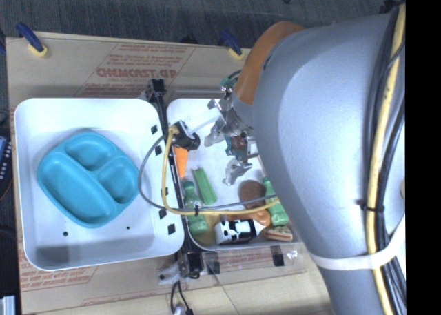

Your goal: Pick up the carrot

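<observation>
The grey arm is reaching in from the right and covering much of the right bin. Its hand is hanging over the middle of that bin; whether it is apart or together I cannot tell. The carrot is lying in the right bin beside its left wall, well left of the hand and apart from it. Just right of the carrot a green stick is lying. A brown round piece and a black-and-white toy are sitting nearer the front. In the left bin 1 blue divided plate is resting. Both bins are sitting on the desk.
</observation>
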Controlling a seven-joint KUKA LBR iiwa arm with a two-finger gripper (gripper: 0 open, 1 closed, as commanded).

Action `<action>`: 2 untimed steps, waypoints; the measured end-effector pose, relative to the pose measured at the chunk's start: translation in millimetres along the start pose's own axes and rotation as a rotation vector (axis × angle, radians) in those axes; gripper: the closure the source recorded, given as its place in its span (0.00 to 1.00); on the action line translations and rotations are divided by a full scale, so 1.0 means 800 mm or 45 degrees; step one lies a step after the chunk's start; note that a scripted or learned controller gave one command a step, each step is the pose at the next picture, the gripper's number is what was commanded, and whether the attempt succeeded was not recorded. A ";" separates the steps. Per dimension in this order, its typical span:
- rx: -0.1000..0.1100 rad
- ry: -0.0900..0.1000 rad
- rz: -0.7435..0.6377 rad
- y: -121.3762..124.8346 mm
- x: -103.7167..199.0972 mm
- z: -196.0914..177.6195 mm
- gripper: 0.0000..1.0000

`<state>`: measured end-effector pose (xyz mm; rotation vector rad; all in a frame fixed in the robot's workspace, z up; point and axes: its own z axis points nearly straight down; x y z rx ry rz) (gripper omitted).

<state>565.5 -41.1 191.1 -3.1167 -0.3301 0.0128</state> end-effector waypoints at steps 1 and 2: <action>0.000 0.000 0.000 0.000 0.000 0.000 0.00; -0.004 0.004 -0.003 0.001 0.004 0.000 0.00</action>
